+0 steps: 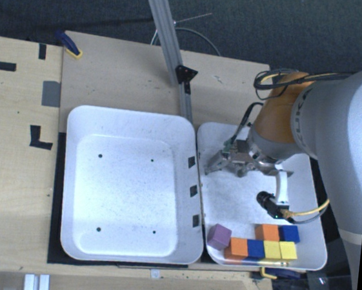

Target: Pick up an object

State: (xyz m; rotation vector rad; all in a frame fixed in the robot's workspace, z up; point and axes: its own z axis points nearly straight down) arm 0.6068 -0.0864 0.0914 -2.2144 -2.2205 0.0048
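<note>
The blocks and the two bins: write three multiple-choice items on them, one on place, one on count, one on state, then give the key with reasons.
1. Where do the blocks lie?
A. In the left bin's middle
B. Along the near edge of the right bin
C. On the bench outside both bins

2. How many yellow blocks are there?
A. Two
B. None
C. Five

3. How does the purple block stand to the gripper?
A. Clamped in it
B. Stacked on top of it
C. Lying apart from it on the bin floor

Key: 1 B, the blocks cluster at that bin's near rim. 2 A, two yellow blocks sit side by side beside the blue ones. 3 C, the purple block rests near the left corner, with bare floor between it and the gripper.
</note>
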